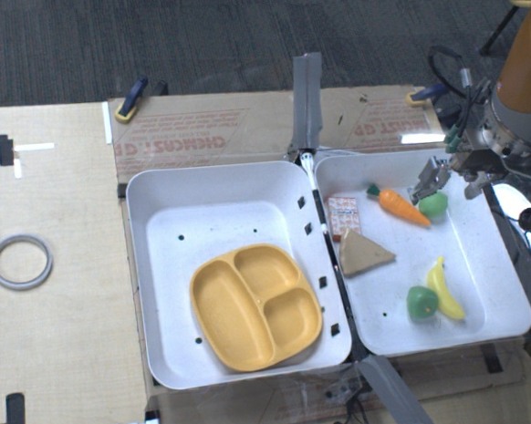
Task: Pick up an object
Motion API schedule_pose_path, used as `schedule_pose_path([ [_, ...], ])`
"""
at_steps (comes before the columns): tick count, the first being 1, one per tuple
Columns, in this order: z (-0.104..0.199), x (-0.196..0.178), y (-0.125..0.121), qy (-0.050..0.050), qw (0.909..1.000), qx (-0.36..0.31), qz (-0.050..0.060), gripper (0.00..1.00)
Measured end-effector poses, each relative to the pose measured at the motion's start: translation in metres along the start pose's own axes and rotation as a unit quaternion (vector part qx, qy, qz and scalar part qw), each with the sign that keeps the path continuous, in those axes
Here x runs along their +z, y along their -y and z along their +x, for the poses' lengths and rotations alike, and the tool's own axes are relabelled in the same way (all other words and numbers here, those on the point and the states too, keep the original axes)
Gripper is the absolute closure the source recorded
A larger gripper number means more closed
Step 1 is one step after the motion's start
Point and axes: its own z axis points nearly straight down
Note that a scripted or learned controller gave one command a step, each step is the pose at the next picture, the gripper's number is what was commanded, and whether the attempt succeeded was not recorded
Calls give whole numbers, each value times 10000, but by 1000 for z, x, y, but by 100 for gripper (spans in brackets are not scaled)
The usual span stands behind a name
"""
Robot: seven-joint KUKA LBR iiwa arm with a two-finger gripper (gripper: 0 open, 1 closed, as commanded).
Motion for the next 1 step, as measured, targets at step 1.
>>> schedule_pose_path([
  [1, 0, -7, -1, 4, 10000, 1, 13, 100],
])
